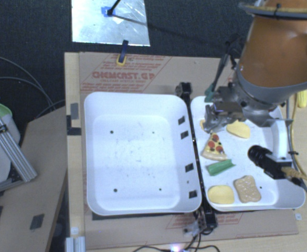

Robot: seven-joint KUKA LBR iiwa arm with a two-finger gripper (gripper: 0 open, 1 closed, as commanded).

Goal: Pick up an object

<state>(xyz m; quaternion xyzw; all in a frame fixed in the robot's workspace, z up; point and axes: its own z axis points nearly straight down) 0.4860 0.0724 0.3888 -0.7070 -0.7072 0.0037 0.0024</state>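
My gripper [213,122] hangs low over the back left part of the right bin [287,196], under the big orange and grey wrist. Just below it lies a toy pizza slice [214,147], with a small gap between them. A pale yellow piece [239,129] lies to the gripper's right, partly under the arm. Further forward in the same bin are a green strip [219,167], a round yellow piece [221,194] and a tan cracker-like piece [246,188]. Nothing shows as held in the gripper.
The left bin [137,101] stands beside the right one, their walls joined by black clips [187,135]. Both bins rest on a cardboard sheet [127,72]. A metal frame [6,146] stands at the far left.
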